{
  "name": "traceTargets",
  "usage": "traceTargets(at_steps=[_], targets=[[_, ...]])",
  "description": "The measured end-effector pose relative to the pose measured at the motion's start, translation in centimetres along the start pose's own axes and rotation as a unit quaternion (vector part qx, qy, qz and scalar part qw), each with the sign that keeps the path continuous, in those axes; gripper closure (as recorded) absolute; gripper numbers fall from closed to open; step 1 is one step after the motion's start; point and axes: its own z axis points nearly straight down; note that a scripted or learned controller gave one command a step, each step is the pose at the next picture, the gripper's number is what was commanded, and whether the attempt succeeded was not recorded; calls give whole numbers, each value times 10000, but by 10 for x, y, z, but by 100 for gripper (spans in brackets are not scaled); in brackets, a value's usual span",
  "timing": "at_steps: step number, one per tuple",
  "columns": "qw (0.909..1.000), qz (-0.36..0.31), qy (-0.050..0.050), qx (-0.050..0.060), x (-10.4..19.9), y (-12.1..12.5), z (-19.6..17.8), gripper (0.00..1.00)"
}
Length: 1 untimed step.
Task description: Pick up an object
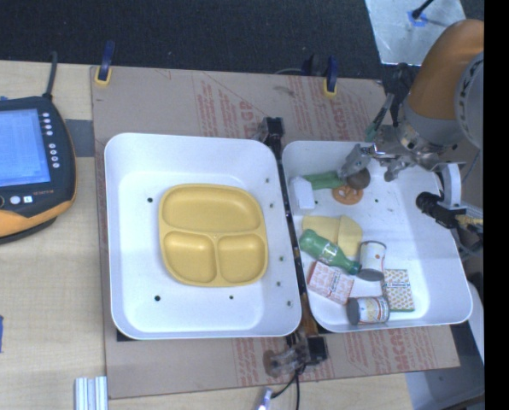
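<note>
Over the right bin (442, 254), the arm reached in from the right, its gripper (355, 175) low; grip state unclear. An orange disc (348, 196) lay just below it.

Overall light: bright and even, from overhead, with no dim areas on the bench.
Glare: the left bin (126, 229) is washed out near its left wall, and its floor fades to pure white.
Shadows: soft and short; the yellow tray (213, 233) throws a faint one on its right and lower sides, and the 2 bins leave a dark seam where they meet.
Screen: the tablet (20, 165) glows pale blue and its text is unreadable.
Sharpness: moderate, with slightly soft edges; labels on the small items in the right bin (442, 267) are too blurred to read.
Background: the top strip is dark and grainy.
Distortion: no obvious bending at the edges.
</note>
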Motion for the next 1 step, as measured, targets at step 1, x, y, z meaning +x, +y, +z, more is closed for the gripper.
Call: traceTargets(at_steps=[1], targets=[[10000,7,-6,3,36,-45,47,0]])
